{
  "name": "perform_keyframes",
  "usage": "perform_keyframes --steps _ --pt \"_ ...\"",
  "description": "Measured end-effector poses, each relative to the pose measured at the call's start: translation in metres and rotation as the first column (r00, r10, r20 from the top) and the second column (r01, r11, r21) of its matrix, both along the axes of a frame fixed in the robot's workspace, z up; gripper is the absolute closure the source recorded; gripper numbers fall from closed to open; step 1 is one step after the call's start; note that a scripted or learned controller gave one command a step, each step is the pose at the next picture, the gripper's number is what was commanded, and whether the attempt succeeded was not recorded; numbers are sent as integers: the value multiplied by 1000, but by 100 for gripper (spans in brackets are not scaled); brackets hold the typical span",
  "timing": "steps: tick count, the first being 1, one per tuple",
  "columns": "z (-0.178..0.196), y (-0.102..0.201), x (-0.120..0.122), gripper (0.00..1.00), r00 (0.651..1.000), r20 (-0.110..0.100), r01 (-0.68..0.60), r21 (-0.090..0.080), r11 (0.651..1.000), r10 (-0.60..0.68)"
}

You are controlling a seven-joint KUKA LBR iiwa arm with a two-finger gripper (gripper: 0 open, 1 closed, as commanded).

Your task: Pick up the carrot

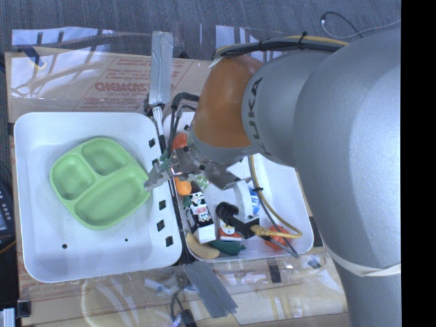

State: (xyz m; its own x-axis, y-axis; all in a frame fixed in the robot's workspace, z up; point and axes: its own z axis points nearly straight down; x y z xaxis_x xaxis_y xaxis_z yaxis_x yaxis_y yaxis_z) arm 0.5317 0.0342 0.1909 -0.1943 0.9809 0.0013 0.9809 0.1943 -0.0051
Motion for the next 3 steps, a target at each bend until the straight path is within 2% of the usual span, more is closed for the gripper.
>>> perform_keyframes --steps 1,2,3 --pt "0 -68 32 0 995 2 101 -2 995 -101" --pt "0 -25 39 0 983 3 184 -1 983 -184" --pt "-1 1 2 0 970 -1 241 -2 970 -241"
